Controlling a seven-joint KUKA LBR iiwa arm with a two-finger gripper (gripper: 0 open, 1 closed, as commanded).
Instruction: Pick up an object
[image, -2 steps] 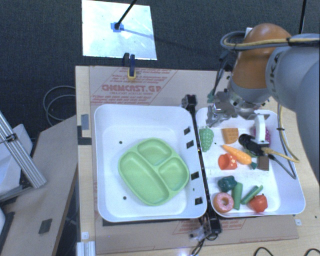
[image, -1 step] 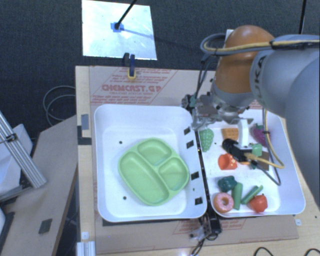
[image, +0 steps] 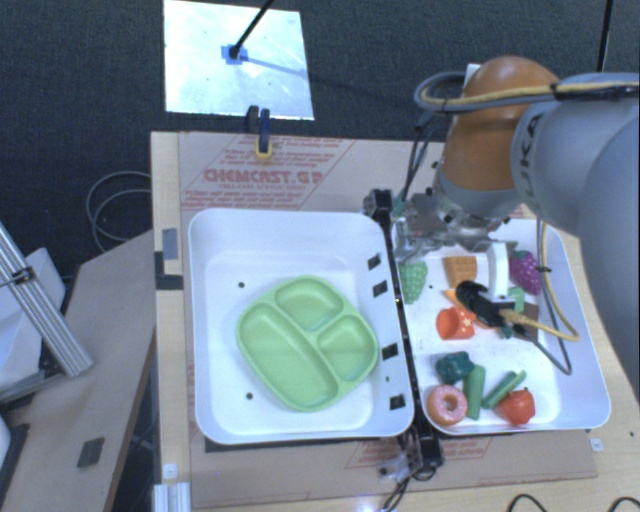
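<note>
Closest to me, a frosted pink doughnut (image: 447, 403) with a round hole sits in the near corner of the right bin (image: 592, 392), by the wall it shares with the left bin (image: 222, 300). Along the same near edge lie two smooth green sticks (image: 476, 385) and a glossy red tomato-like piece (image: 517, 405). Just behind them are a lumpy dark-green broccoli floret (image: 455, 366) and a shiny red pepper chunk (image: 455, 323). Toward the far edge I see a flat orange block (image: 460, 270), a white upright piece (image: 497, 268) and a knobbly purple grape cluster (image: 525, 271).

All of these look like moulded plastic toys. Both bins are shallow, white and smooth-walled. The left bin holds a pale green plate (image: 305, 345), oval with three compartments.

My pincer (image: 408, 240) hangs over the far end of the shared wall. I cannot tell whether it is spread or pressed together. Just beneath it, against that wall, lies a bumpy light-green piece (image: 412, 280), tapering toward the near side. I cannot tell whether the two touch.

Under the bins, the surface (image: 262, 176) is tan board printed with red lettering.
</note>
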